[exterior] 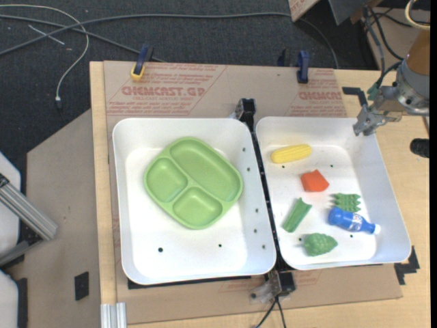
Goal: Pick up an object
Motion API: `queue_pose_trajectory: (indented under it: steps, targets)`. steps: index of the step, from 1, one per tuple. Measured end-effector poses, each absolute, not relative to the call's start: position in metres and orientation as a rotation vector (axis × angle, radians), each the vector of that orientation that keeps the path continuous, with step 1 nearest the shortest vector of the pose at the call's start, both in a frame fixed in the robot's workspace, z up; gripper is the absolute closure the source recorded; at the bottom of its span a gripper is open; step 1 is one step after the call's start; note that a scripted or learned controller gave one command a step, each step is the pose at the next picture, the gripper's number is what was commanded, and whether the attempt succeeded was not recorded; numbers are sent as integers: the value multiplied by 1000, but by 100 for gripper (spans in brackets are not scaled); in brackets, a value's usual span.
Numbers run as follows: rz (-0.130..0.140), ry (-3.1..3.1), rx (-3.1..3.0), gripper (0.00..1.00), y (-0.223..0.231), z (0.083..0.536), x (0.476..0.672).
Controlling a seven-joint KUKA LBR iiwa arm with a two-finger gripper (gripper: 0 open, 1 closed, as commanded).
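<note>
Dark carpet crossed by loose cables surrounds a cardboard-topped bench (205, 87) bearing two shallow white plastic bins. At the near end of the right bin (389, 203), farthest from the gripper (365, 125), lie a green broccoli-like toy (319, 244) and a blue toy bottle with a white cap (351, 221); closer to it sit a green leafy toy (346, 200), a long green pod (296, 214), an orange-red block (315, 181) and a yellow toy corncob (291, 154). All lie loose and apart, so probably any is free to grasp. The gripper hangs over the bin's far right corner, carrying nothing; whether it is spread or closed I cannot tell. Beyond everything, in the left bin (136, 238), rests a green three-part plastic plate (194, 182), well out of the way
</note>
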State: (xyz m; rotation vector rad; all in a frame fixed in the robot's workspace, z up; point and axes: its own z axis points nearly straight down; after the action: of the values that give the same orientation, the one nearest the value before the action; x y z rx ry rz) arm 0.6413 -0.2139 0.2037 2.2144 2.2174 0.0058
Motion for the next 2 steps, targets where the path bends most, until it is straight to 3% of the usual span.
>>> queue_pose_trajectory:
  steps: [2]
  targets:
    - [4, 2219, 2216, 100, -206, 286, 650]
